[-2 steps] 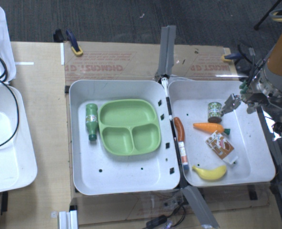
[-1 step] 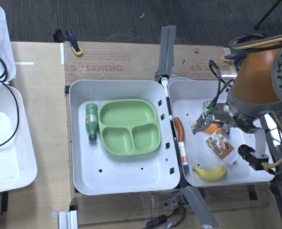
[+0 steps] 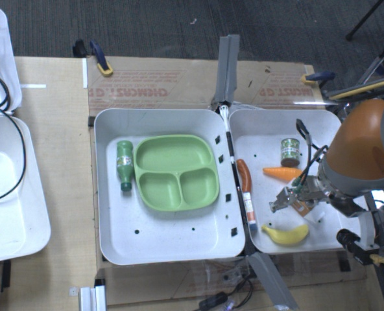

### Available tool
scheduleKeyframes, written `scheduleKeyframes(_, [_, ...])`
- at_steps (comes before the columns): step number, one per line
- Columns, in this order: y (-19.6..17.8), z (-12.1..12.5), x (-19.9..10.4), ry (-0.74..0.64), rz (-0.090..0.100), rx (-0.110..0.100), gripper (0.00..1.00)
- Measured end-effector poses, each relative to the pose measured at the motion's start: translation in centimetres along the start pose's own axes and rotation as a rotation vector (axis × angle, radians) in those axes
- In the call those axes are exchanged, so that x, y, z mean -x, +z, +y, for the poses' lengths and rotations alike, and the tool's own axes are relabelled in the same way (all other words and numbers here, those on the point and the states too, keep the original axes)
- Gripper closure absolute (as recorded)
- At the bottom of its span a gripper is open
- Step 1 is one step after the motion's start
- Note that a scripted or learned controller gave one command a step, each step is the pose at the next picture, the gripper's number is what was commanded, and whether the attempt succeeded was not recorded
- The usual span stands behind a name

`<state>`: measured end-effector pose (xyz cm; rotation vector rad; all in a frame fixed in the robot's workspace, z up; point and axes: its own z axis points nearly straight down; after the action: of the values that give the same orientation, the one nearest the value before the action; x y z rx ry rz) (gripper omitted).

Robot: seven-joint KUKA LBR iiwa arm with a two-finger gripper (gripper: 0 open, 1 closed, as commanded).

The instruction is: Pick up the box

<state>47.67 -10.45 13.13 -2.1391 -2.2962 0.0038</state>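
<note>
Claw (image 3: 284,201) low in right bin (image 3: 264,123) over a brownish box (image 3: 302,205); grip and box's axis unclear.

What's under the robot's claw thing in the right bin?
Beneath the gripper a bit of brown, perhaps the box, peeks out on the right bin floor. The arm covers most of it. A banana lies nearby, a carrot beyond.
</note>
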Motion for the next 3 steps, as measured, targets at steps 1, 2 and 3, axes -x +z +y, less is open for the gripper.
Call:
scheduleKeyframes(1, [2.5, 0.8, -0.1, -0.137, -0.019, 0.03, 0.0])
scheduleKeyframes(2, [0.4, 0.1, 0.7, -0.114, -0.001, 0.004, 0.0])
scheduleKeyframes(3, [2.6, 0.7, 0.4, -0.077, -0.018, 0.03, 0.0])
